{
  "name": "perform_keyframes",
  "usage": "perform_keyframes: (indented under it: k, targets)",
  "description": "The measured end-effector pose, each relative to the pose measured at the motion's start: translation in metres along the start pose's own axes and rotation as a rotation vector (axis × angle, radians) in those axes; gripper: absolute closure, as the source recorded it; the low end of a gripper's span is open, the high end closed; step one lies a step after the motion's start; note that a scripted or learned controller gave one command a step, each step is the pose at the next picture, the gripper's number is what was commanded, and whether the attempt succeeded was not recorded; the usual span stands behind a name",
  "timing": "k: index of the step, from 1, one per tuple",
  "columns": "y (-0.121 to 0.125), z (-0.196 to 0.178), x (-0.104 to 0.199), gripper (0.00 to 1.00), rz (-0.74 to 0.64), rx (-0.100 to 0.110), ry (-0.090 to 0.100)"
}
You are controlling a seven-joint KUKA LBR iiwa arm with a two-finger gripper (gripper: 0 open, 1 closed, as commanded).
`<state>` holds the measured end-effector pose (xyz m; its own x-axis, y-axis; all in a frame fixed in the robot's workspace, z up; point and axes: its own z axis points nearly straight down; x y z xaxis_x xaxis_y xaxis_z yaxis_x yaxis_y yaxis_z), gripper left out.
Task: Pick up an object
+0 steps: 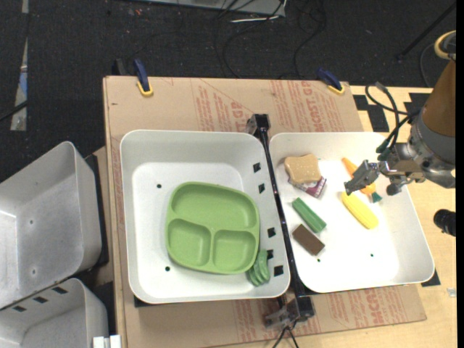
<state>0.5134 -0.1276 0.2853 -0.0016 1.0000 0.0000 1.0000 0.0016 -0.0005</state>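
Claw (370,178) over rt bin (406,267), above yellow corn (360,210); spread vs pinching: can't tell.

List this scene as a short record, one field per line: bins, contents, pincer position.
left bin: holds a green divided tray and a green item at the tray's lower right corner
right bin: holds a tan block, a green bar, a brown block, a yellow piece and an orange piece
pincer: over the right bin, just above the yellow piece, beside the orange piece
arm: enters from the right
held object: none visible
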Motion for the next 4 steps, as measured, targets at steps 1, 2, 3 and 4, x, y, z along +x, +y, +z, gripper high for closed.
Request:
perform_keyframes:
  k: [1, 2, 3, 4]
  targets:
    - [0.005, 0.045, 0.002, 0.00, 0.002, 0.004, 0.000]
    - [0.001, 0.091, 0.010, 0.00, 0.003, 0.005, 0.001]
    - [0.009, 0.143, 0.009, 0.00, 0.003, 0.005, 0.001]
    - [0.011, 0.130, 0.009, 1.00, 0.004, 0.000, 0.000]
